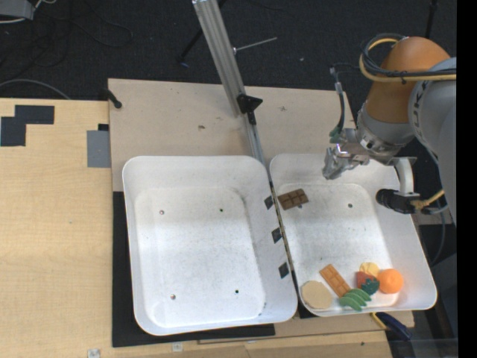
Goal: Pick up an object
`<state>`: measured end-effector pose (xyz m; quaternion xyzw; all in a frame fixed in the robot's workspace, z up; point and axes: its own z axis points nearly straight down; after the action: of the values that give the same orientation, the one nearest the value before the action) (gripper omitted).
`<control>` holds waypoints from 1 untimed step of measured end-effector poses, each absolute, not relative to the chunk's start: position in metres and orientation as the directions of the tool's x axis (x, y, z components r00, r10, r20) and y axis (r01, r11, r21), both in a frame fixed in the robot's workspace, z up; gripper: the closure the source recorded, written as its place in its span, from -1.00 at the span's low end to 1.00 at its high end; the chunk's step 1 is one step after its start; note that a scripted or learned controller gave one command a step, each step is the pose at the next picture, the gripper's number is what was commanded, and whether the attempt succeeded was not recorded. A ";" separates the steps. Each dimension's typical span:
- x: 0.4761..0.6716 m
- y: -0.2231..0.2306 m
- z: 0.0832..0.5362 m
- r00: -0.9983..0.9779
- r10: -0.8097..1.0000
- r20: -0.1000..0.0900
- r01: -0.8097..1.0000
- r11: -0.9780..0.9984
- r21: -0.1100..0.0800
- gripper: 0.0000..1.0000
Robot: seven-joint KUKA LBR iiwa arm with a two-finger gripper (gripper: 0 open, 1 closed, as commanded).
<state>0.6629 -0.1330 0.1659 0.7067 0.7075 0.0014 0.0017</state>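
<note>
Two shallow white bins are seen side by side on the desk (179,118). All loose items are located in the right bin (395,237); positions below are referred to that bin.

One brown chocolate bar (293,198) lies flat near the bin's far left corner, just beside the left wall, its long axis running roughly left to right across the bin with a slight tilt. Its surface is scored into squares; no writing can be read on it.

Five further items are clustered at the bin's near edge: one round beige disc (317,295) at the near left corner, one orange wafer-like bar (335,279) lying diagonally just beside it, one green piece (356,298), one orange ball (390,280) toward the near right corner, and one yellow-and-red piece (367,273) between them, its kind not discernible.

The gripper (335,166) is positioned over the bin's far edge, well apart from the cluster and near the chocolate bar. Nothing is seen held; its opening cannot be determined.

The left bin (149,177) adjoins the right bin's left wall.
</note>
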 end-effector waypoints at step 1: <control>0.664 -0.135 0.212 -0.001 1.000 -0.001 1.000 0.001 0.003 1.00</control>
<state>0.6636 -0.1346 0.2117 0.7067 0.7075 0.0010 0.0015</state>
